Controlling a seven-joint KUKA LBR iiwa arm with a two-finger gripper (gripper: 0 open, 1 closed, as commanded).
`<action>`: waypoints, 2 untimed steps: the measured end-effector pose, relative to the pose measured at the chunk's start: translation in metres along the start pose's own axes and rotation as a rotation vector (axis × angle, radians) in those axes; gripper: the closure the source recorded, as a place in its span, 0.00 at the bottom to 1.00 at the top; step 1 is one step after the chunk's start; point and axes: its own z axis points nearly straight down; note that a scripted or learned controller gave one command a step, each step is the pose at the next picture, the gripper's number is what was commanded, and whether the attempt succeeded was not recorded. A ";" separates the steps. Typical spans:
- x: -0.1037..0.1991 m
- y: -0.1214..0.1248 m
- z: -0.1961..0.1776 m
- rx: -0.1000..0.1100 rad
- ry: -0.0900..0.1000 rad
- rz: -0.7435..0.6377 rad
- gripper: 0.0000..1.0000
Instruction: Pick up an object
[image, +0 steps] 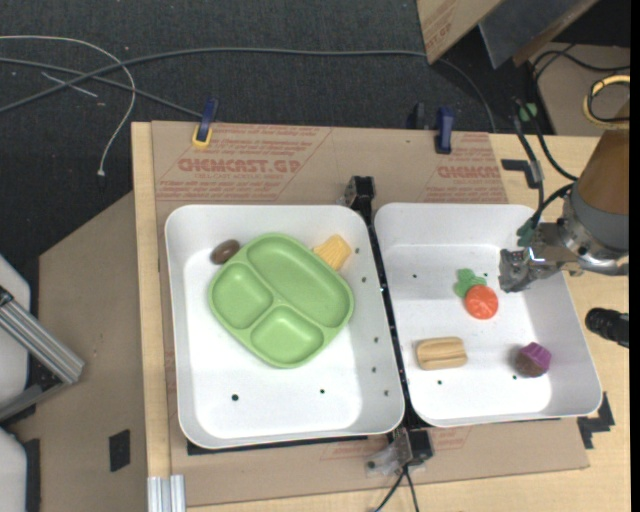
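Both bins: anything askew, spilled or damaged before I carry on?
Nothing spilled or broken. The green divided plate sits rotated at a slant in the left bin, with a brown piece and a yellow piece at its rim. The right bin's toys lie apart.

Left bin (200, 330) and right bin (430, 240): smooth white plastic, faint sheen. Divided tray (282, 298), far from the hand (515, 268): matt green plastic. Carrot-like toy (478, 298) just beside the hand: glossy orange and green plastic. Bun-shaped toy (440, 352): dull tan finish. Table (260, 165) covering: matt brown cardboard with red print. Hand: bare grey metal, semi-gloss.
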 end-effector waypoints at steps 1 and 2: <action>0.007 -0.007 0.058 0.004 0.002 0.000 0.00; 0.008 0.001 0.117 0.001 0.001 -0.001 0.00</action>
